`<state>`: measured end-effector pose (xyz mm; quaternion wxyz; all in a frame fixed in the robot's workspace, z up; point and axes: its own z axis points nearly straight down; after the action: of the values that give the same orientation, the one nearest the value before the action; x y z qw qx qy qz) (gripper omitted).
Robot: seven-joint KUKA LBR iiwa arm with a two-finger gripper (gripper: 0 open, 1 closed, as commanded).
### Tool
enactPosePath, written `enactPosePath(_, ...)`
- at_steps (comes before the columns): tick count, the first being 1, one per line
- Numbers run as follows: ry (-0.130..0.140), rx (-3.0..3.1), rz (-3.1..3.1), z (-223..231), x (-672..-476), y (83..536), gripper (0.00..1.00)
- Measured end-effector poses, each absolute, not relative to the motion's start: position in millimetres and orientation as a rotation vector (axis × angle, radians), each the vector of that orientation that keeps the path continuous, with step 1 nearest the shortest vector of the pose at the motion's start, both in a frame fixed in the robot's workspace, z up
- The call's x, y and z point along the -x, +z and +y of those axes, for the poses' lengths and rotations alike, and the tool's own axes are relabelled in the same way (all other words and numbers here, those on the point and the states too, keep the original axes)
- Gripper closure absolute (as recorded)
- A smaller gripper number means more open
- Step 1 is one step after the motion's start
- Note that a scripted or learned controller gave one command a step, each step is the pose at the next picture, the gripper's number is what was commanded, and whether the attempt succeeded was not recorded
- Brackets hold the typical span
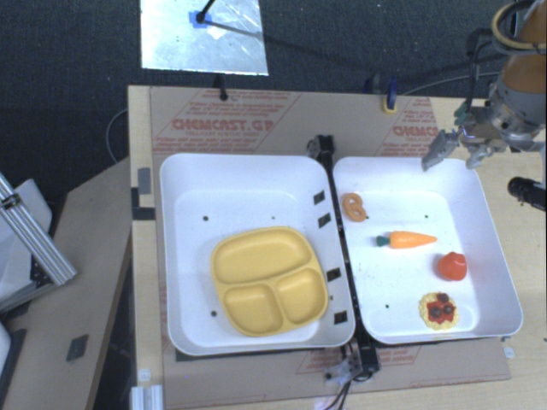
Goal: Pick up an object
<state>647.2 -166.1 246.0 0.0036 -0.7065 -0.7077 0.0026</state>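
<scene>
Nothing picked yet. Gripper (455, 150) hangs over the right bin's (491, 220) far edge, jaws spread apart w/ nothing between. Carrot (408, 240), tomato (452, 266), pretzel (353, 206) lie in that bin; approach & grab left.

The end effector (455, 149) hangs over the far right corner of the right bin (487, 220), its fingers spread with nothing between them. In that bin lie a pretzel (354, 206), a carrot (408, 240), a tomato (452, 266) and a small pizza (438, 310). The left bin (184, 229) holds a yellow divided tray (268, 278).
</scene>
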Motion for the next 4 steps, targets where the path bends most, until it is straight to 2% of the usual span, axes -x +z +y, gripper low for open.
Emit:
enactPosePath(1,-0.002,2.219,-2.227,-166,-649.4,253,0.00)
enactPosePath(3,0.002,2.218,-2.224,-163,-650.5,170,0.00)
enactPosePath(4,0.003,2.219,-2.223,-168,-644.7,125,0.00)
